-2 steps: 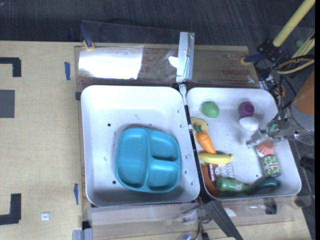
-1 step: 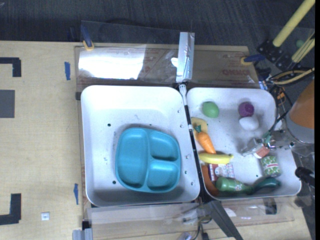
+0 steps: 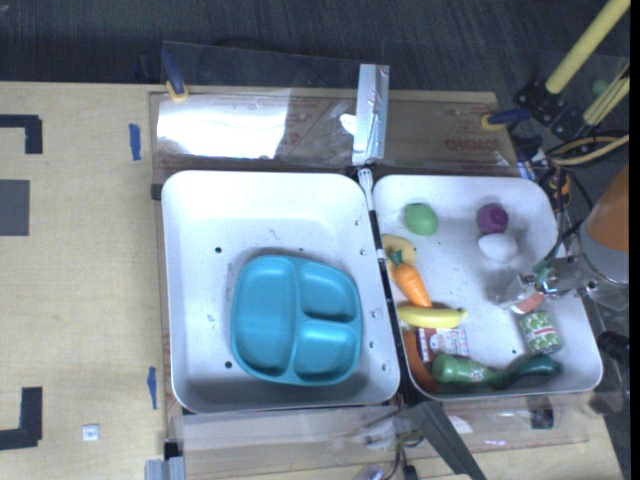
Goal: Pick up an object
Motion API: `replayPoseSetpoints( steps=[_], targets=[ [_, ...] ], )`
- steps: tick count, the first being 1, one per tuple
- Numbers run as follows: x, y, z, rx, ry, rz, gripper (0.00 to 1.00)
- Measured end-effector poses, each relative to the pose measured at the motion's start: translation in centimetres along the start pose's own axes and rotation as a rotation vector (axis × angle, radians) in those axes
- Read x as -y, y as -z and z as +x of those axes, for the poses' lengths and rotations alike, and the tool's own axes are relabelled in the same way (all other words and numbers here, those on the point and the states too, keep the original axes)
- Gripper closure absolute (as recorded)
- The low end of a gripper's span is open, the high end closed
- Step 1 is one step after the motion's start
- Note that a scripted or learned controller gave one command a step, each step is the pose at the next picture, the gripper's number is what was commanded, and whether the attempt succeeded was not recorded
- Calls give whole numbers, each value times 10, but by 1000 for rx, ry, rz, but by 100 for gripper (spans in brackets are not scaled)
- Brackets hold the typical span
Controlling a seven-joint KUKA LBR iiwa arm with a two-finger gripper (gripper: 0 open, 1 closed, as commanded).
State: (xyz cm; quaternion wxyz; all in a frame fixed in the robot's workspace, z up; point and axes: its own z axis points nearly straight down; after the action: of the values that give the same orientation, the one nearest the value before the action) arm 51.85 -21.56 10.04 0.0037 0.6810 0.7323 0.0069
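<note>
The right bin (image 3: pixel 575 268) holds several toy foods. A green ball (image 3: pixel 421 218), a purple piece (image 3: pixel 492 216) and a white lump (image 3: pixel 497 247) lie toward its far side. An orange carrot (image 3: pixel 411 284) and a yellow banana (image 3: pixel 431 317) lie along the left wall. A red-and-white packet (image 3: pixel 441 344), a green bottle shape (image 3: pixel 464 372) and a dark green piece (image 3: pixel 535 370) line the near wall. My gripper (image 3: pixel 540 286) reaches in from the right, low over the right side of this bin. It sits just above a small green can (image 3: pixel 540 331).
The left bin (image 3: pixel 190 218) carries a blue divided plate (image 3: pixel 296 319). A clear plastic sheet and a metal post (image 3: pixel 371 113) stand behind the bins. Yellow bars and cables (image 3: pixel 575 58) crowd the far right. My arm's orange band (image 3: pixel 612 218) hangs over the right bin's edge.
</note>
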Motion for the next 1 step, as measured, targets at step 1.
replayPoseSetpoints(
  steps=[1],
  targets=[
    [0,-1,4,-9,5,4,0]
  ],
)
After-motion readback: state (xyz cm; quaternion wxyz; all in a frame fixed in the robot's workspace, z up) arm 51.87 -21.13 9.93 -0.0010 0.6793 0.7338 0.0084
